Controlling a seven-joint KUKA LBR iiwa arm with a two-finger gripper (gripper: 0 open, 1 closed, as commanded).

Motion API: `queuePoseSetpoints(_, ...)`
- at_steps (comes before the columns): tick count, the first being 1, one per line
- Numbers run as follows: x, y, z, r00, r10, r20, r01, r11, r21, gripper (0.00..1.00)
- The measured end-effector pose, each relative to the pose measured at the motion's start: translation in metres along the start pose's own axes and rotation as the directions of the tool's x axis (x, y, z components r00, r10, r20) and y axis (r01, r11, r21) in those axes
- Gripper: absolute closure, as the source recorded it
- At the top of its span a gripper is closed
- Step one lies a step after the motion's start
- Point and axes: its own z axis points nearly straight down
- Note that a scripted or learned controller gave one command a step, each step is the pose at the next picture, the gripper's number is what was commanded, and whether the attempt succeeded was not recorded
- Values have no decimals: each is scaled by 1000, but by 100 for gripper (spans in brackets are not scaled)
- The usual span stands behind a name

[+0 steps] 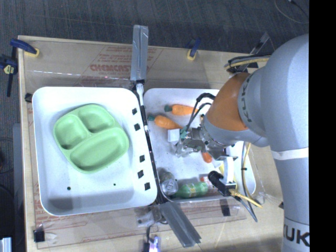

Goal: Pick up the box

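Note:
The box [172, 136] is a small white block lying in the right bin [157, 100], just below two orange carrots. My gripper [184, 147] hangs low over the bin floor, immediately right of and slightly below the box, close to it or touching its edge. The grey arm with its orange band [228, 109] reaches in from the right and hides the bin's right half. Nothing is visibly lifted off the floor.
Two carrots [181, 109] [165, 122] lie at the back of the right bin. A metal can [168, 182] and a green bottle [191, 189] rest along its front wall. The left bin [47, 193] holds a green divided plate [92, 136].

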Motion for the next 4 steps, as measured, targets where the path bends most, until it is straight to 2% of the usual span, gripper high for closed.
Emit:
queuePoseSetpoints(1, -30, -18, -79, 821, 571, -2, -571, 821, -2, 100)
queuePoseSetpoints(2, 57, -56, -99, 670, 742, 0, -742, 670, 2, 100)
queuePoseSetpoints(3, 41, 3, 11, 510, 860, 1, -860, 510, 2, 100)
queuePoseSetpoints(4, 104, 38, -91, 316, 949, -1, -949, 316, 1, 100)
